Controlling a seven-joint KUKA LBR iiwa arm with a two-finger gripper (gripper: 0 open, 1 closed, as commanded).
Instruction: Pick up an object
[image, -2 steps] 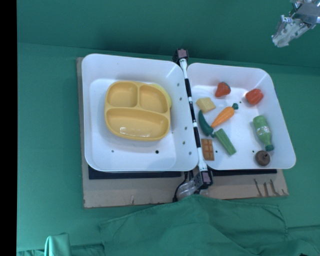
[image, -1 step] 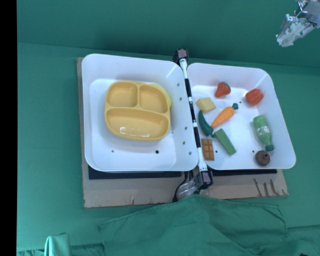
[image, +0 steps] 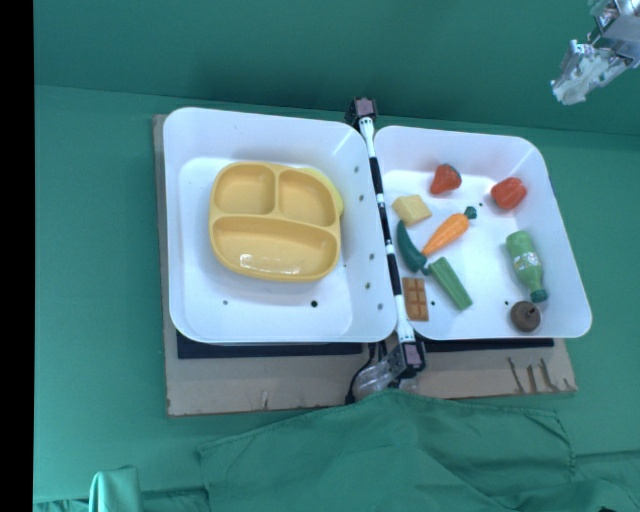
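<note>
My gripper (image: 578, 85) hangs high at the top right corner, beyond the far right corner of the right bin (image: 560, 240), with nothing visible between its fingers. The right bin holds several toy foods: a strawberry (image: 445, 179), a red tomato (image: 508, 192), a yellow cheese wedge (image: 411, 209), an orange carrot (image: 447, 232), a dark green pepper (image: 409, 248), a green cucumber (image: 451, 283), a green bottle (image: 525, 262), a brown round piece (image: 525, 316) and an orange waffle bar (image: 415, 298).
The left bin (image: 200, 310) carries a yellow divided plate (image: 275, 220). A black-and-white bar (image: 380, 220) runs between the two bins. Both bins rest on a cardboard sheet (image: 250, 385) over green cloth, which bunches up at the front.
</note>
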